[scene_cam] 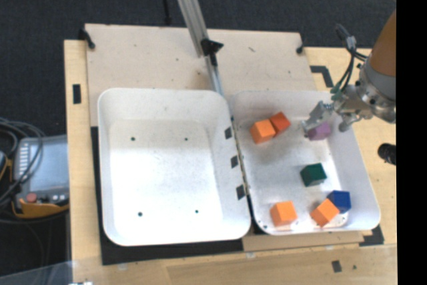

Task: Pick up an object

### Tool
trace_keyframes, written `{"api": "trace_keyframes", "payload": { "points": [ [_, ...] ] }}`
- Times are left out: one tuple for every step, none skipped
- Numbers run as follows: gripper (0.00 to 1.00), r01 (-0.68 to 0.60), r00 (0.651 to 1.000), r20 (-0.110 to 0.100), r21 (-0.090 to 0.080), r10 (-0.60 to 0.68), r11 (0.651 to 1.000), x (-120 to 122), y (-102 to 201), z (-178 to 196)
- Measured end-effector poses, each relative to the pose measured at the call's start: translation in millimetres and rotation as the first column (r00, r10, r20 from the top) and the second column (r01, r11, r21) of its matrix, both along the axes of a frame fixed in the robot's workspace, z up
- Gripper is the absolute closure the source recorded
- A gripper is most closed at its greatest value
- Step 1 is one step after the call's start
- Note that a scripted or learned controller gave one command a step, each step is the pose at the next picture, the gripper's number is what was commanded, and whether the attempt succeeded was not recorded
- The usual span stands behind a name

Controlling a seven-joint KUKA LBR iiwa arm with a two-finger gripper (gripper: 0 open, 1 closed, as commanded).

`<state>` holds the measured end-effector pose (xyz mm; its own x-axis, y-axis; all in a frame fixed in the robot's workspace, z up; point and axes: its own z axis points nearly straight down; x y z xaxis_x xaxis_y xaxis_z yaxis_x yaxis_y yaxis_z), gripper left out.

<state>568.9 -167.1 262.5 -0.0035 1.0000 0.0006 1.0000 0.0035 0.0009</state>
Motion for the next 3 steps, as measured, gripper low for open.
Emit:
{"api": "trace_keyframes", "payload": {
  "points": [
    [0.00,0.001,1.000,0.000,0.001,-0.001,1.000,0.1,0.1,-0.1],
    [0.00,0.006,1.000,-0.006,-0.003,-0.006,1.000,6.7,-3.2,-59.7],
    [0.00,0.007,1.000,-0.004,-0.003,-0.007,1.000,14.1,-10.0,-107.9]
  ]
}}
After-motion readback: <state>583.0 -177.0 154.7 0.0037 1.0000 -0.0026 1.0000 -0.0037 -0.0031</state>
